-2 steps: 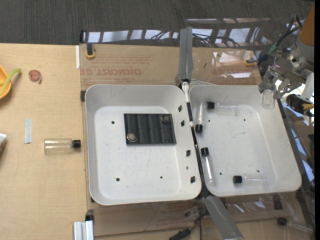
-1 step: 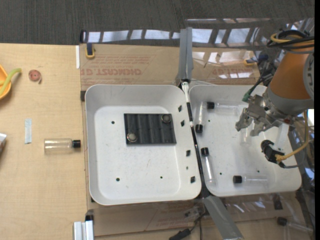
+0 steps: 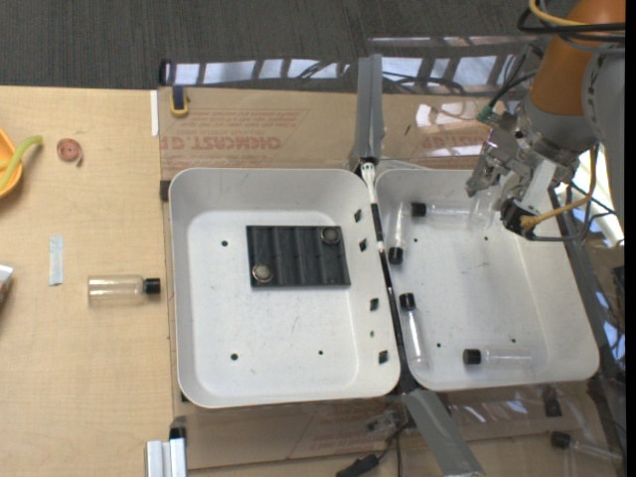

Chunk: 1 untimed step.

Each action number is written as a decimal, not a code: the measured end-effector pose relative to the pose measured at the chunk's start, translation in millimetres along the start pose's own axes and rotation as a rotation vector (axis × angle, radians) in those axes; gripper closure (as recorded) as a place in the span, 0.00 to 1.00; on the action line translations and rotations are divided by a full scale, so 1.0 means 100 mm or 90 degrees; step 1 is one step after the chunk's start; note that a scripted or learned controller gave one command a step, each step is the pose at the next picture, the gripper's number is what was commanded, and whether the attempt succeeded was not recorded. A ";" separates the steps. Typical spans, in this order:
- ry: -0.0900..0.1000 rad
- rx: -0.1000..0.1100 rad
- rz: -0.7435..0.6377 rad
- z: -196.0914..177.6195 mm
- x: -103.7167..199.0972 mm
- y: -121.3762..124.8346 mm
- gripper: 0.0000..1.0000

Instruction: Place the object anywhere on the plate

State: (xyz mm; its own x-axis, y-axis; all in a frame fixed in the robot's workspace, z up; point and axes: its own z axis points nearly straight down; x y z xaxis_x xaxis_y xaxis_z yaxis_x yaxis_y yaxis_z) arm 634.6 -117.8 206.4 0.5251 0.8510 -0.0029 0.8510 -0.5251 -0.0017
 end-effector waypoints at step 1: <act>0.000 0.000 0.043 -1.59 -0.46 0.56 1.00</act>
State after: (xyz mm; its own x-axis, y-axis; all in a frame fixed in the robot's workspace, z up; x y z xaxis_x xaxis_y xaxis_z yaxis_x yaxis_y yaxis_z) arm 658.8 -186.3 364.9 0.5808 0.8141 -0.0032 0.8141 -0.5808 -0.0018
